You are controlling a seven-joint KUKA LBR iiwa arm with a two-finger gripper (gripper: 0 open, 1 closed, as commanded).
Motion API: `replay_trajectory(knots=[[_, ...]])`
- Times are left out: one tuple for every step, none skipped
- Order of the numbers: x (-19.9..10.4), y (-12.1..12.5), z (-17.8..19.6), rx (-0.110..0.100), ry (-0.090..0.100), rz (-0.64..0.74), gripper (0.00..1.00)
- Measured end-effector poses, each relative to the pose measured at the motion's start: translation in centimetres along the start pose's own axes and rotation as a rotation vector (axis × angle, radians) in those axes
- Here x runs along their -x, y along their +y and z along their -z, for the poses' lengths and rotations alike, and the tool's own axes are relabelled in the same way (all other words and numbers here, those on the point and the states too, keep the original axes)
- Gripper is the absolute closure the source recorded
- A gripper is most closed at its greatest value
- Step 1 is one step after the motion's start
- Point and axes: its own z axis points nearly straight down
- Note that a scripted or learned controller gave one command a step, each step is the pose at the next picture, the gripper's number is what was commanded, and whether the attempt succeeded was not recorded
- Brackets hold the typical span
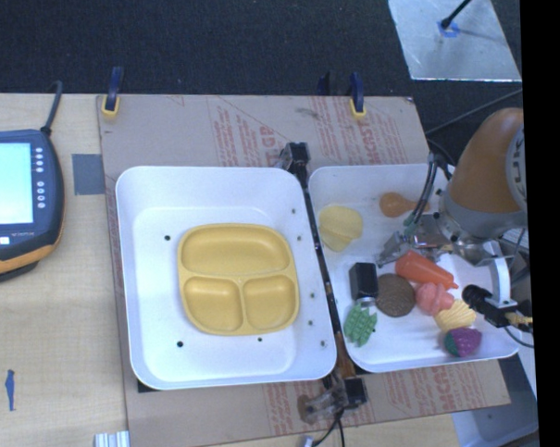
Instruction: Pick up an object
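Note:
The right bin (352, 182) holds several toy foods. A pale yellow piece (340, 226) lies at its left, and a small orange piece (395, 204) sits toward the back. An orange carrot (427, 269) lies in the middle. Near the front are a black block (363, 281), a brown round piece (394, 296), a green broccoli (360, 324), a pink piece (434, 299), a yellow corn (455, 315) and purple grapes (461, 342). My gripper (403, 243) hangs low over the bin, just behind the carrot's left end. The view does not show anything held in it.
The left bin (148, 270) carries a yellow divided plate (238, 277). The arm's grey and orange wrist (486, 172) covers the right bin's far right corner. A handheld control pad (15, 202) lies on the bench at the left. Clamps (356, 92) hold the cardboard at the back.

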Motion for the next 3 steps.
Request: replay_trajectory(knots=[[0.1,0.0,1.0,-0.001,-0.001,0.003,1.0],[0.1,0.0,1.0,-0.001,-0.002,0.003,0.0],[-2.3,6.4,0.1,0.002,0.001,-0.001,0.0]])
